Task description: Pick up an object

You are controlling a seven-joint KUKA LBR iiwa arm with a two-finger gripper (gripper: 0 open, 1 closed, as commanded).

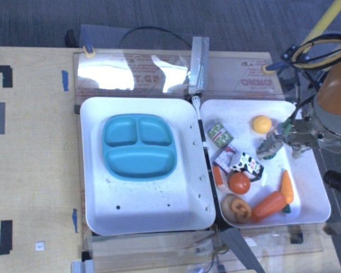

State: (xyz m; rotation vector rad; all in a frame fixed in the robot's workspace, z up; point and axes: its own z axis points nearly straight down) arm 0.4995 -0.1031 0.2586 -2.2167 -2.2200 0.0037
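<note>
Pick not yet made.
The end effector (275, 143) hung over the right bin (315, 175) beside the lemon (262, 124); its grip state could not be told.

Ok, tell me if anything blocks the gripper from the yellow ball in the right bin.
Nothing visible does. The gripper hangs just below and right of the yellow ball, with bare white bin floor around the ball. The green carton lies off to the ball's left, apart from it.

Grey arm (329, 127) with orange band, metallic grey wrist hardware, yellow and black cables above
</note>
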